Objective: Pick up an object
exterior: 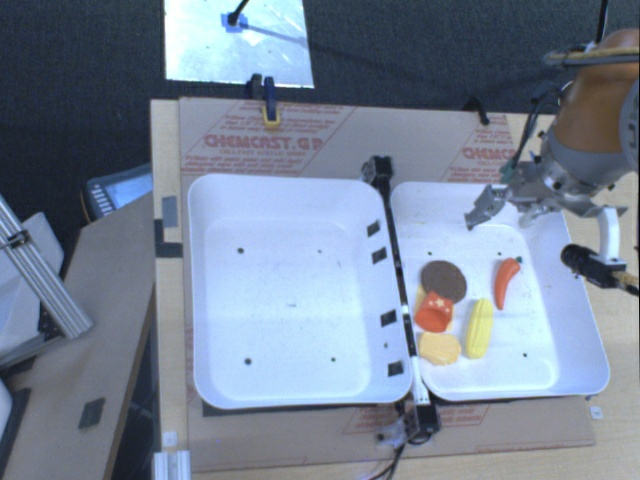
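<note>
Red "CHEMCAST" lettering reads on the board (262, 140) under both bins. Pincer (500, 206) hovers over the right bin (560, 368), far side; finger state cannot be told. Chili (507, 280) lies just right of the brown disc (443, 279).

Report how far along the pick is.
Nothing looks done yet: the brown disc, chili pepper, corn cob, orange-red piece and yellow piece all lie in the right bin. In hand: the gripper hangs over the bin's far end, apart from them. Left: descend, grasp one, lift.
</note>
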You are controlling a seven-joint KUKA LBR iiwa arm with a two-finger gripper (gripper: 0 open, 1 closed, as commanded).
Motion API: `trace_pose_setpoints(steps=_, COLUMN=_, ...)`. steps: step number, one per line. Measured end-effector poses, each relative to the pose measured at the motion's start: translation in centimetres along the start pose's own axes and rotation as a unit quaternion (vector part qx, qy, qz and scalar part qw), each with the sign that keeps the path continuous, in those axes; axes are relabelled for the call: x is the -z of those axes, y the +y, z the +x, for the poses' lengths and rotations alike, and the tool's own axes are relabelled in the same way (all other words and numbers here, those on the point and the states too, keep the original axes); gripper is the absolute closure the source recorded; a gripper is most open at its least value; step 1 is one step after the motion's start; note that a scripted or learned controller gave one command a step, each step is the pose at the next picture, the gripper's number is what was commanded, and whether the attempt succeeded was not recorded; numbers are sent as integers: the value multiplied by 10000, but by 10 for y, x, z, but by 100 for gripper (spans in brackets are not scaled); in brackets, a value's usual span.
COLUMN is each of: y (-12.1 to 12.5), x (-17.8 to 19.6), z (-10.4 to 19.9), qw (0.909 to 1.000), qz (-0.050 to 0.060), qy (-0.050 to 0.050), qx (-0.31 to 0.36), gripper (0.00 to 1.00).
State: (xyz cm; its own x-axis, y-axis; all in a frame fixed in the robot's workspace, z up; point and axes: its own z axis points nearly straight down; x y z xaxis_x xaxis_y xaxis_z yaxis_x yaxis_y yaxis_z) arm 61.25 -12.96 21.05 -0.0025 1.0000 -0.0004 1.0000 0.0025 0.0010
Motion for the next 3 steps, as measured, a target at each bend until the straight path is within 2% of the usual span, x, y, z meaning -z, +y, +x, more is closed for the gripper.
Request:
trace_pose_setpoints(steps=1, y=-11, x=-113, z=46, qw=10000, qz=45, qy=19, qx=25, gripper=0)
trace_pose_setpoints(steps=2, y=60, x=-125, z=35, qw=10000, qz=-39, qy=-6, qx=21, gripper=0)
trace_pose_setpoints(steps=3, y=57, x=-126, z=46, qw=10000, qz=-7, qy=2, qx=18, gripper=0)
